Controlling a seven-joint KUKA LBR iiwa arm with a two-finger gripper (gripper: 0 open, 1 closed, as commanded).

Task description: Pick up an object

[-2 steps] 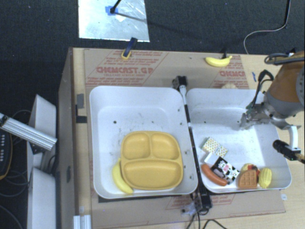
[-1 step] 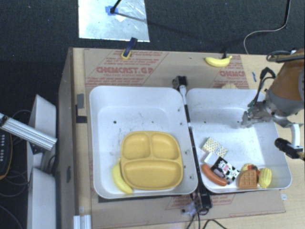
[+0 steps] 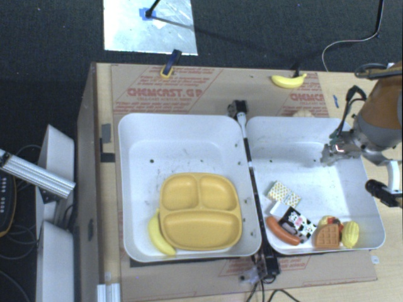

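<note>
The right bin (image 3: 296,140) holds several toy foods along its front: a checkered cracker (image 3: 283,194), a red hot dog (image 3: 283,230), a black-and-white block (image 3: 297,223), a brown waffle (image 3: 327,237) and a yellow corn piece (image 3: 350,233). My gripper (image 3: 332,151) hangs over the back right part of this bin, well behind the toys and apart from all of them. The grey arm with its orange band (image 3: 383,104) comes in from the right edge. Nothing shows under the gripper but bare white bin floor.
In the left bin (image 3: 145,137) a yellow divided plate (image 3: 200,210) lies with a banana (image 3: 158,235) against its left front edge. Another banana (image 3: 288,80) rests on the bench behind the right bin. A black divider (image 3: 247,156) runs between the bins.
</note>
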